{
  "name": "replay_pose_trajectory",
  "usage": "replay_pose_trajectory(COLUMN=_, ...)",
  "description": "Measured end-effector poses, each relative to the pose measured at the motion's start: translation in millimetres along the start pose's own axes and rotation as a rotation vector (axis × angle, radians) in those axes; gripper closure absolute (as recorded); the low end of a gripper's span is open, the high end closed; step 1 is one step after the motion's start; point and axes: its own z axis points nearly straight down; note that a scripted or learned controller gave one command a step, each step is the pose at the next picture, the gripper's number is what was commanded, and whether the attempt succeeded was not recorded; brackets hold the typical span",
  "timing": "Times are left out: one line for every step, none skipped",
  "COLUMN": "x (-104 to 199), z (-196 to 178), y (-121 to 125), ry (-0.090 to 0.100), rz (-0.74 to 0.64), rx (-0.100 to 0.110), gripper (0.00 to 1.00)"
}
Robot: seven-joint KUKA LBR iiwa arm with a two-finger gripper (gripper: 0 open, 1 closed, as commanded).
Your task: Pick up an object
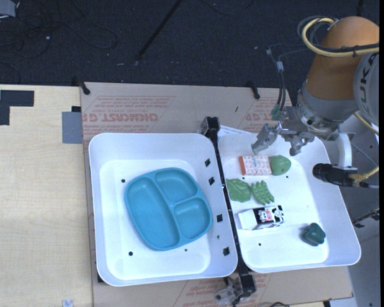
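While the tool [279, 139] hangs open and empty over the right bin's [333, 248] far end, nothing is picked yet.

Its two grey fingers stand spread apart, with nothing between them, just above a red-and-white packet [255, 165] and a green lump [280, 165] that lie side by side; either looks like the likely target, since the spread would let the fingers drop around one of them. Nearer the camera lie two green leaves [249, 190], a black-and-white carton [261, 217] and a dark green piece [313, 234], loose and mostly apart, which leaves room to close on one. A blue tray [168, 207] sits alone in the left bin [109, 235].
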Motion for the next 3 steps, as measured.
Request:
replay_pose_trajectory(x=0, z=-8, y=2, ry=-0.001, rz=-0.002, rx=-0.013, gripper=0.0)
replay_pose_trajectory(x=9, z=47, y=0, ry=0.0, rz=-0.002, rx=-0.008, gripper=0.0)
replay_pose_trajectory(x=4, z=94, y=6, ry=-0.001, rz=-0.001, rx=-0.01, gripper=0.0)
